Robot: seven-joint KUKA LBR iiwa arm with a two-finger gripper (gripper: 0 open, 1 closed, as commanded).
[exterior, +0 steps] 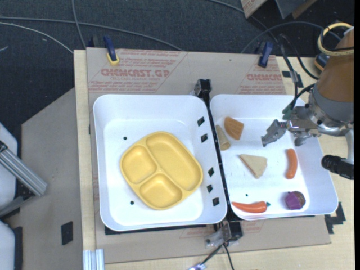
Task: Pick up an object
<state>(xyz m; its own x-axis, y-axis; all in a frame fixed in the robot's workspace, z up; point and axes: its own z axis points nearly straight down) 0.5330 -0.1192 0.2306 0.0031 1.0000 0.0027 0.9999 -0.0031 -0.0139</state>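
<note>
Left bin (107, 151) holding yellow tray (161, 169); right bin (315, 198) holding sausage (291, 163), orange-red, lying upright; gripper (274, 134) hovering spread, pinching nothing

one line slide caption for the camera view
Gripper hovers over the right bin of toy foods; yellow tray fills the left bin.

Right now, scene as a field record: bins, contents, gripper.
left bin: yellow divided plate, three compartments
right bin: five food items
near divider: bread piece, tan stick-shaped piece
centre: pale wedge
right side: sausage
front edge: red chili pepper, purple item
gripper: over right bin, nothing seen between fingers
arm: enters from the right
</note>
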